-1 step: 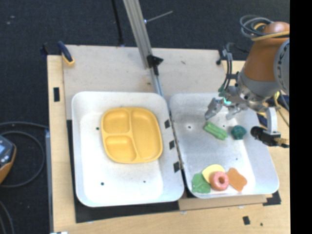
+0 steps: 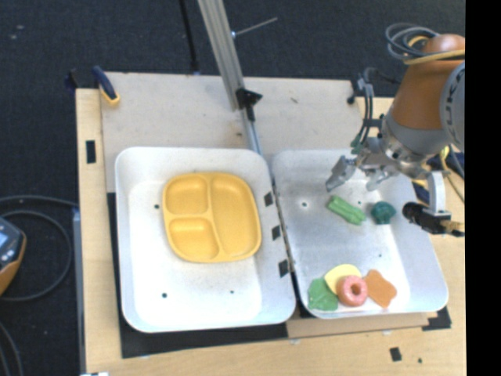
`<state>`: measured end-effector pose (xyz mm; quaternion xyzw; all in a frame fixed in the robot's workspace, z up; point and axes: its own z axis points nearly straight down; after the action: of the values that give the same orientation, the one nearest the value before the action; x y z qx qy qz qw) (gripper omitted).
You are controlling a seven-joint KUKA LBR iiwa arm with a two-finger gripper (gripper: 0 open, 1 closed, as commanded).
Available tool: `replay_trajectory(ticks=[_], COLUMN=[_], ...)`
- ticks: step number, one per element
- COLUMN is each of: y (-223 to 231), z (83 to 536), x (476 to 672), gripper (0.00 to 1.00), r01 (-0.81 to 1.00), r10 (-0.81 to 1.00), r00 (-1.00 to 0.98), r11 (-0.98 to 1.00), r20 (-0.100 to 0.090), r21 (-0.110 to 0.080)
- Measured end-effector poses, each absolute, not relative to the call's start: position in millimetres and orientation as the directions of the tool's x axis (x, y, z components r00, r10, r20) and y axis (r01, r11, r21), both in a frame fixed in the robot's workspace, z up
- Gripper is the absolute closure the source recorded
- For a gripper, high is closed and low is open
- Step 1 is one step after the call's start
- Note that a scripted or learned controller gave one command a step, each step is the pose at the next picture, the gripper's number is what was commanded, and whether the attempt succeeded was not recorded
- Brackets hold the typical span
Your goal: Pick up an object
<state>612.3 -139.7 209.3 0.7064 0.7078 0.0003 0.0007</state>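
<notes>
The pincer [image 2: 357, 177] was seen released, its fingers spread with nothing between them, hung just above the green piece [image 2: 345, 210] in the right bin [image 2: 313, 178], probably as the chosen target. The other toys [image 2: 352, 290] were gathered at the near edge, and a yellow tray [image 2: 211, 215] was laid in the left bin [image 2: 137, 288].

two bins stand side by side on the counter [image 2: 156, 108]. in the left bin [image 2: 133, 288] lies a divided plate [image 2: 211, 215], near its middle. in the right bin [image 2: 313, 171] a pickle [image 2: 345, 210] lies toward the back, and a small ball [image 2: 382, 212] is just to its right. at the front edge of this bin four toys lie close together: a leaf [image 2: 321, 295], a disc [image 2: 340, 276], a donut [image 2: 353, 290] and a cracker [image 2: 381, 288]. the gripper [image 2: 358, 175] is over the back of the right bin, behind the pickle.
</notes>
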Motion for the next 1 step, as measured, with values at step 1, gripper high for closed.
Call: replay_trajectory(ticks=[1], y=[-141.6], z=[147.2], x=[616.6], gripper=[0.00], r01=[1.000], r10=[1.000], r00=[0.000], r11=[0.000], r20=[-0.001], r21=[-0.003])
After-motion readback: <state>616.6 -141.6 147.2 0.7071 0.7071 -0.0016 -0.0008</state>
